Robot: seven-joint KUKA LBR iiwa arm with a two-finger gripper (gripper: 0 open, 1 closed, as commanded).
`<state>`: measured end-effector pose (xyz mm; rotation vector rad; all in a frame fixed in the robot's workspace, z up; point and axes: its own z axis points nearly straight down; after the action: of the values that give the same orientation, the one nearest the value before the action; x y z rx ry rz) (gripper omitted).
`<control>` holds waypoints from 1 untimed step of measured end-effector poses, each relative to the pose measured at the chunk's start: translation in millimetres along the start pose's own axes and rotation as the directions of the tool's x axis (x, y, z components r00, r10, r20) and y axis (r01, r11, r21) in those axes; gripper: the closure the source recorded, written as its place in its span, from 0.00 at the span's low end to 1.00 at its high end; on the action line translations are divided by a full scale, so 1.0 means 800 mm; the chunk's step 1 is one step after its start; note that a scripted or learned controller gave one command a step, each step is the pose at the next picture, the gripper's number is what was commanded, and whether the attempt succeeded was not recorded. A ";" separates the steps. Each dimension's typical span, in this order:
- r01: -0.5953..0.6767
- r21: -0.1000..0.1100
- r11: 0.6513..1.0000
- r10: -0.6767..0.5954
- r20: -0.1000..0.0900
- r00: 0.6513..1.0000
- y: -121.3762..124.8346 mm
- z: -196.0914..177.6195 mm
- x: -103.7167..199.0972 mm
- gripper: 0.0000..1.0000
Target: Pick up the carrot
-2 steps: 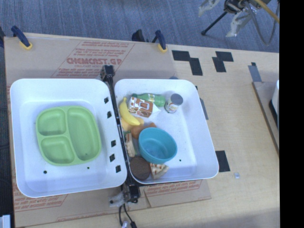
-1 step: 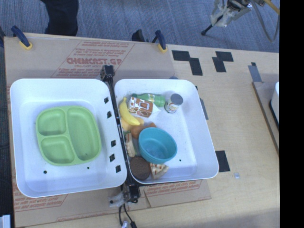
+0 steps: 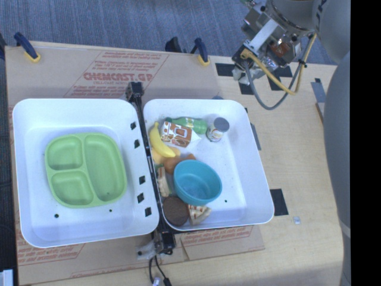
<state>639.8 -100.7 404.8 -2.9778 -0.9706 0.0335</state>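
The carrot [image 3: 180, 162] is a small orange piece in the right bin [image 3: 250, 177], wedged between the yellow banana [image 3: 158, 145] and the blue bowl [image 3: 197, 182], which hides part of it. My gripper [image 3: 245, 64] hangs high above the bench, beyond the right bin's far right corner and well away from the carrot. Nothing shows in its grasp.
The right bin also holds a green packet with a brown label [image 3: 181, 131], a small can [image 3: 217, 128], a brown disc [image 3: 175, 210] and a toy food piece [image 3: 200, 214]. A green divided plate [image 3: 86, 170] lies in the left bin [image 3: 30, 130]. Clamps stand along the far edge.
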 end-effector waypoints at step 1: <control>0.255 -0.008 0.967 -0.255 -0.003 0.967 -0.012 0.071 0.020 1.00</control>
<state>646.1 -83.4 348.2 -2.8312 -1.3467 0.0213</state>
